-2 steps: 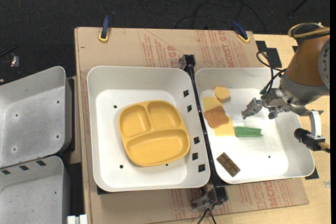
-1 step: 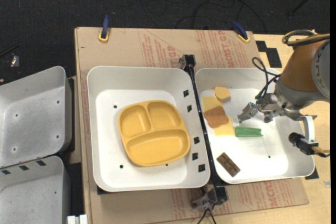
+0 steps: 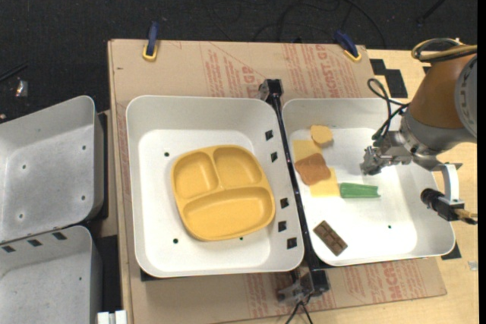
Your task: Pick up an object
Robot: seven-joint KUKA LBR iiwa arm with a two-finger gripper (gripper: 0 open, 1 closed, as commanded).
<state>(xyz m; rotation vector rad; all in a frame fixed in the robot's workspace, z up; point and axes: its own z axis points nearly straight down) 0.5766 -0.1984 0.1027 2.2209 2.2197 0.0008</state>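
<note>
Gripper [image 3: 372,162] seen low in right bin [image 3: 395,239]; finger state cannot be told. Green stick [image 3: 359,191] lain just below-left of gripper, long axis across bin. Short drop toward stick judged needed.

My arm [image 3: 448,106] ran off the right edge beyond the right bin [image 3: 395,250]. My claw [image 3: 372,163] was too small and dark to read its fingers. The brown slab [image 3: 312,169] hid part of the yellow pieces [image 3: 324,186] beneath it.
</note>
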